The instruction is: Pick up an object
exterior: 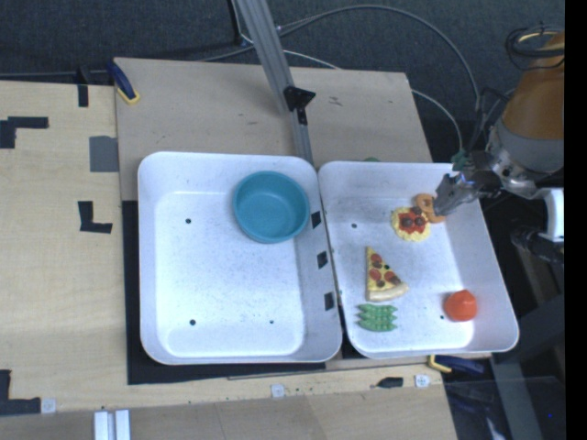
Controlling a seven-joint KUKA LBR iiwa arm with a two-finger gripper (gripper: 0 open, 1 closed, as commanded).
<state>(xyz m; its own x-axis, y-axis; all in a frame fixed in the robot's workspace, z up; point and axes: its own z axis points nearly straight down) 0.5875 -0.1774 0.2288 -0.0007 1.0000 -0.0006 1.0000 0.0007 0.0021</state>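
Grey two-finger gripper [447,197] at 2 o'clock of round yellow toy pizza [411,224], touching it; jaw state unclear.

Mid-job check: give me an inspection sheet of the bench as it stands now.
Surface: two shallow white bins, left bin and right bin, side by side on a wooden bench.
Job's things: blue round bowl in the left bin; in the right bin a yellow round pizza toy, pizza slice toy, green pea pod toy, orange-red ball.
Clutter: nothing seen.
Grippers: gripper low at the right bin's far right, beside the round pizza toy; grasp unclear.
Cables: grey cables looping behind the bench.
Surroundings: slanted metal pole; dark floor.
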